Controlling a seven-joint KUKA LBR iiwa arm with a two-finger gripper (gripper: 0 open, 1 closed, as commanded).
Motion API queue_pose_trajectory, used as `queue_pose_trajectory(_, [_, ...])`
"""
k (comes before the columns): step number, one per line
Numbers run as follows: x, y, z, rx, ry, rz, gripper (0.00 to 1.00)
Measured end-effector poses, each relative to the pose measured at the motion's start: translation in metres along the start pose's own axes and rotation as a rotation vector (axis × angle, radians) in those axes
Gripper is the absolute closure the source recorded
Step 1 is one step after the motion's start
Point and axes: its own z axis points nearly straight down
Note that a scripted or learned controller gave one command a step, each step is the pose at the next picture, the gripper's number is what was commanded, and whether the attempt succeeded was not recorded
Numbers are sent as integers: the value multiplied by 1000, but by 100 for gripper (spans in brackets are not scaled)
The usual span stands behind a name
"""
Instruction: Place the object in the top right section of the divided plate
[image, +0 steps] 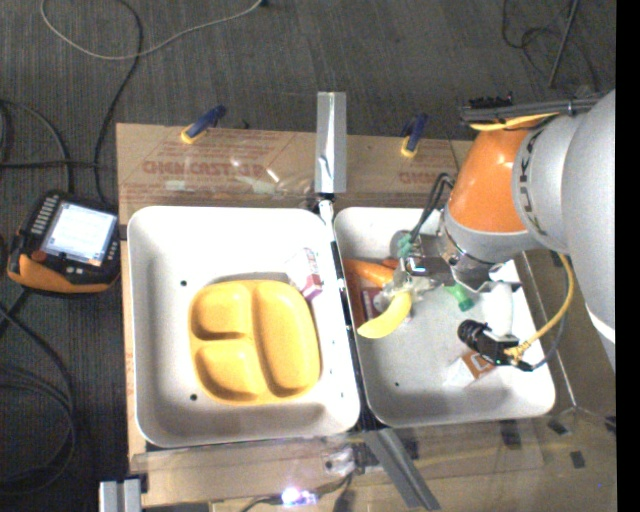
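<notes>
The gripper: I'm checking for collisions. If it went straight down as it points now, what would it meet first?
Probably the yellow banana-shaped object just under the gripper, then the right bin floor; depth is unclear.

Grey arm (575, 170) enters from the right edge of the camera view, orange band (490, 180) above the wrist, over the right bin's (450, 405) far right corner. Wrist angles down and left toward that bin's far left part. Gripper (408, 282) sits low there, near the left wall. A yellow cable (548, 325) loops off the wrist toward the bin's right wall.
</notes>
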Motion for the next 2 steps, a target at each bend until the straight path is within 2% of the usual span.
queue_pose_trajectory(1, [96,-60,0,1,7,13,100])
queue_pose_trajectory(2, [190,-81,11,3,6,3,100])
